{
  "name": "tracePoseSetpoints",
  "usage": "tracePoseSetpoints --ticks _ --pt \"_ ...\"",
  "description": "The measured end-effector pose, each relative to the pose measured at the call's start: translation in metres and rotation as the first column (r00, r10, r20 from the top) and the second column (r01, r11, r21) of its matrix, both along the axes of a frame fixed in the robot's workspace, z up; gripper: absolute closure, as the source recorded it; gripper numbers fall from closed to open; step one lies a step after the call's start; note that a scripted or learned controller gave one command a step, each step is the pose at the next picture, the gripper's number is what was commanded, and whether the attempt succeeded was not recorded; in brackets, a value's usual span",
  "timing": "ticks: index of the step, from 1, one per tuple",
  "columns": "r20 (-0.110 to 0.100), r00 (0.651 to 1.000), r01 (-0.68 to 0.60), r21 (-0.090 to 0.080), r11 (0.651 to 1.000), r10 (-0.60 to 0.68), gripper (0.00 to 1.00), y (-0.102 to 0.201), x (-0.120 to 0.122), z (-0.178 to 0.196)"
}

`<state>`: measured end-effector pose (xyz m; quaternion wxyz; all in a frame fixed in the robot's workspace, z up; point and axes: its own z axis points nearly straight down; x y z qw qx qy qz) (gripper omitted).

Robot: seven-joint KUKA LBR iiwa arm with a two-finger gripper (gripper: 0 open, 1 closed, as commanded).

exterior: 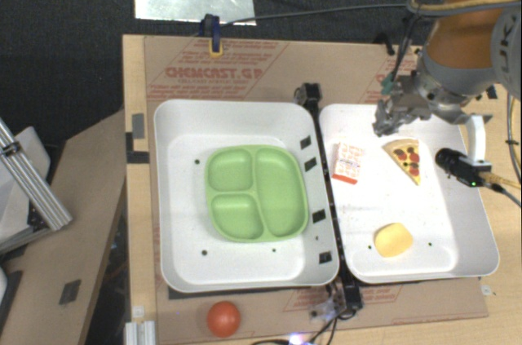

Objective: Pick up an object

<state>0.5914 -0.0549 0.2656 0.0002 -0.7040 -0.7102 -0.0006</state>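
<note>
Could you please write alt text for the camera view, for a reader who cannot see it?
A grey and orange robot arm's gripper hovers over the far edge of the right white bin, which holds a toy pizza slice, a small red-and-white packet and a yellow lump. The left white bin holds a green divided plate; an orange ball lies on the bench.

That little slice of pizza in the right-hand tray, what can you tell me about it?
The pizza slice looks like a small toy, probably plastic: a yellow wedge with red round toppings and a tan crust edge along its top. It lies flat on the floor of the right bin, its tip pointing toward the camera. The gripper hangs close above-left of it.
</note>
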Motion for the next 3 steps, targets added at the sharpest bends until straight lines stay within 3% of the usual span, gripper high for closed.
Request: tracePoseSetpoints --ticks 1,3 --pt "0.0 1.0 0.0 0.001 1.0 0.0 1.0 0.048 -0.008 -0.008" --pt "-0.002 1.0 0.0 0.001 1.0 0.0 1.0 0.134 -0.051 -0.022"
